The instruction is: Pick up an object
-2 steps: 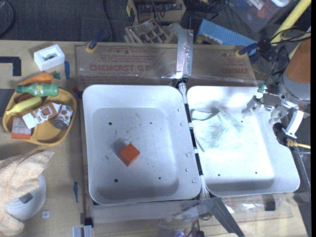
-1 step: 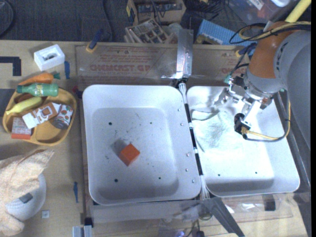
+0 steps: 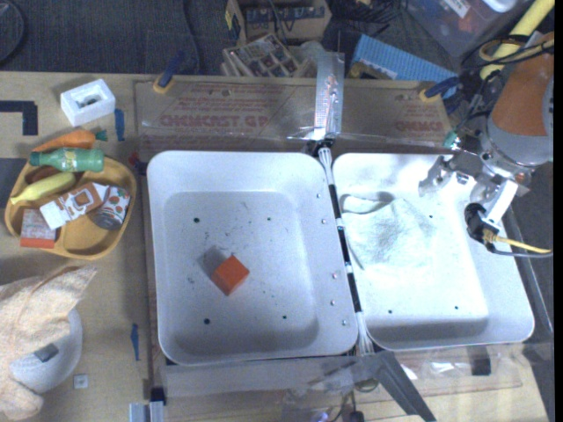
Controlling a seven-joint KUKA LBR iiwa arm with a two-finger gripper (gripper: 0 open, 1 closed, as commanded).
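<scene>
I am inspecting the scene from above. The one graspable item, an orange block (image 3: 231, 275), is lying on the floor of the left bin (image 3: 176, 341), slightly left of and below that bin's centre, turned so a corner is pointing toward the bottom of the frame. It is standing apart from all four walls, with only specks and a grey smudge beside it.

My tool (image 3: 456, 181) is hanging at the upper right of the frame, over the upper right corner of the right bin (image 3: 510, 328), well apart from the block. I cannot tell from this slanted view what state the tool is in, and I am seeing nothing carried by it.

Judgement on the step in hand: I am at the approach stage, with the grasp not yet made. To do it well, I am planning to cross the divider between the bins at a safe height, centre directly above the block, rotate the wrist so the grip is meeting two flat faces rather than its corners, then descend straight and close before lifting.
</scene>
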